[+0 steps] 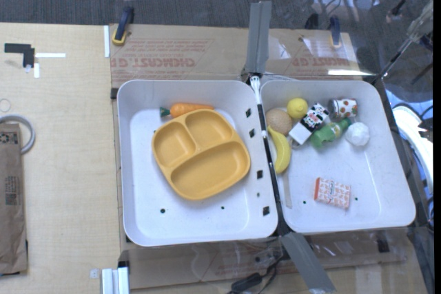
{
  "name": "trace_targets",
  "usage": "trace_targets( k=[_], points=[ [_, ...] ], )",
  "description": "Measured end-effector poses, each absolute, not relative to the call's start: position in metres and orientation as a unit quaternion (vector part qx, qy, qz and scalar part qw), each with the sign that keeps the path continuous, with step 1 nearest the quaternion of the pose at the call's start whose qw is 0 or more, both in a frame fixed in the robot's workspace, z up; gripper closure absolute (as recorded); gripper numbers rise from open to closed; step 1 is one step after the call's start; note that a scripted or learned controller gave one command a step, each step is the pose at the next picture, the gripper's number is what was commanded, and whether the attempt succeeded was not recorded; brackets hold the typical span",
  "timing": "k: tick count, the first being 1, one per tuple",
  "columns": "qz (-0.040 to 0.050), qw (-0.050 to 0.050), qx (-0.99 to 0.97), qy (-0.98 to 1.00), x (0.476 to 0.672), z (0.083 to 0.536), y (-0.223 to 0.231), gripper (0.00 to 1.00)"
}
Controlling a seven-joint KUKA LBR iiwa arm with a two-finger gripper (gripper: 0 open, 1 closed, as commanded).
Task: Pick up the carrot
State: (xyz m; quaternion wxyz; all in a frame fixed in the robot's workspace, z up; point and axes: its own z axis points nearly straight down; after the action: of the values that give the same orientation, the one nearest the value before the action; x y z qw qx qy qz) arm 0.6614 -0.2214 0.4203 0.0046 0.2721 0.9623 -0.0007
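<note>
Camera view, looking down at a slant on the counter (55, 113): two shallow white bins sit side by side, their inner walls touching along the middle.

Left bin (138, 217): a yellow divided plate (200, 162) lies flat near the centre, turned at an angle, with three compartments, all bare. The carrot (187, 108) lies on the bin floor at the far edge of the plate, just beside its rim and close to the bin's far wall. It rests on its side, orange body pointing toward the right, green top toward the left. It is outside the plate, not in any compartment.

Right bin (358, 213): a banana (280, 150) lies along the inner wall, curved. A brown rounded item (279, 121) sits just beside its upper end, and a yellow ball-shaped fruit (297, 107) is beyond that. A black-and-white toy (315, 118), a green bottle (329, 133), a small red-and-white can (344, 107) and a white rounded object (357, 134) cluster toward the far right. An orange-and-white packet (333, 191) lies apart on the near floor.

Pincer: its state cannot be told from this view.

Off the bins, a brown paper bag (12, 196) lies at the left edge of the counter.
</note>
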Motion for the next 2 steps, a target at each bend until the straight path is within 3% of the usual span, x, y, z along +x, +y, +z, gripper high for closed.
trace_targets(
  k=[1,2],
  points=[
    [-0.0005,0.003,0.087,0.996,0.637,0.431,-0.222,1.0],
    [0.0,0.002,-0.153,0.988,0.631,0.399,-0.221,1.0]
  ],
)
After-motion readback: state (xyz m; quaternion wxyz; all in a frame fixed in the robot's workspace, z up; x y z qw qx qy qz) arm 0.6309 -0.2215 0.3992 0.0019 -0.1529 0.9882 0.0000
